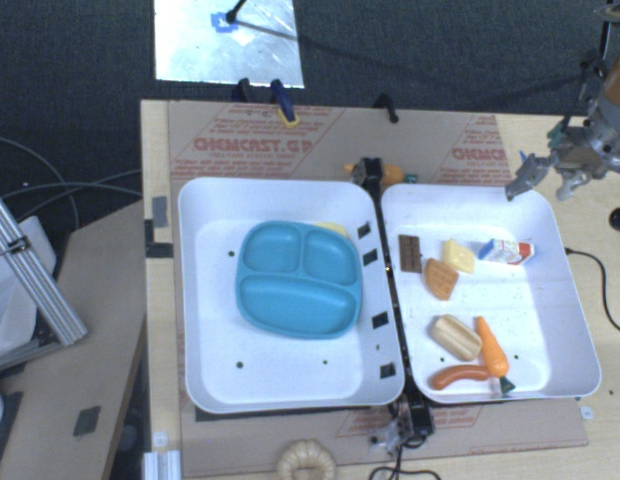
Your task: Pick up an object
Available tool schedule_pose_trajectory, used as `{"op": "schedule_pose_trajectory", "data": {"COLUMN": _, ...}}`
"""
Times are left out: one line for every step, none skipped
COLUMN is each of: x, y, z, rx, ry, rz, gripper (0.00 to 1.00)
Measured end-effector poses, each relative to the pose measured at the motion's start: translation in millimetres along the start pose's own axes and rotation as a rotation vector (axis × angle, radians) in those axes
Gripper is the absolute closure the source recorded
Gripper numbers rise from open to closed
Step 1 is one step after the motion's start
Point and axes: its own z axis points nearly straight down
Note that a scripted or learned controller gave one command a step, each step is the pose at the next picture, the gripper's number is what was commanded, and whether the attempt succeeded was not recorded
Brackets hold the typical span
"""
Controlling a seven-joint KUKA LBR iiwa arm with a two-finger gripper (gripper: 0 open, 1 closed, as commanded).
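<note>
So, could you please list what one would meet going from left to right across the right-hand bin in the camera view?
chocolate bar → waffle piece → cheese wedge → carrot → small carton → gripper, at the bin's far right corner. The bread roll and sausage overlap these in the order, so I left them out.

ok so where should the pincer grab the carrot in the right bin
Grip the carrot across its orange middle, coming straight down from above, jaws closing across its narrow width. It lies flat, long and thin, with the bun close on one side and the sausage near its green end.
</note>
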Motion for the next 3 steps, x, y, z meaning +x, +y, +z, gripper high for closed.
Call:
{"op": "schedule_pose_trajectory", "data": {"x": 0.6, "y": 2.4, "z": -7.5, "rx": -0.012, "ry": -0.003, "rz": -0.003, "gripper": 0.00}}
{"op": "schedule_pose_trajectory", "data": {"x": 3.3, "y": 2.8, "z": 55.3, "rx": -0.006, "ry": -0.002, "rz": -0.002, "gripper": 0.00}}
{"op": "schedule_pose_trajectory", "data": {"x": 5.7, "y": 13.7, "z": 107.4, "rx": -0.009, "ry": -0.002, "rz": -0.006, "gripper": 0.00}}
